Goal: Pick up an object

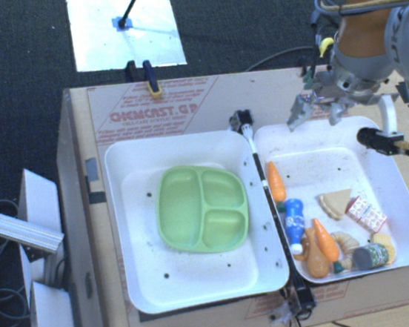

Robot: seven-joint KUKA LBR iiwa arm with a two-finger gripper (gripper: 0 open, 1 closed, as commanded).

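Note:
My gripper hangs over the far rim of the right bin, open, with nothing between its fingers. Below it in that bin lie an orange carrot by the left wall, a blue bottle, a second carrot and an orange pear-shaped piece. Further right are a bread slice, a red and white packet, a tan pastry, a dark can and a yellow piece. All of these sit toward the near half, apart from the gripper.
The left bin holds a green divided plate. A black clip sits where the two bins meet at the far side. The far half of the right bin shows bare white floor.

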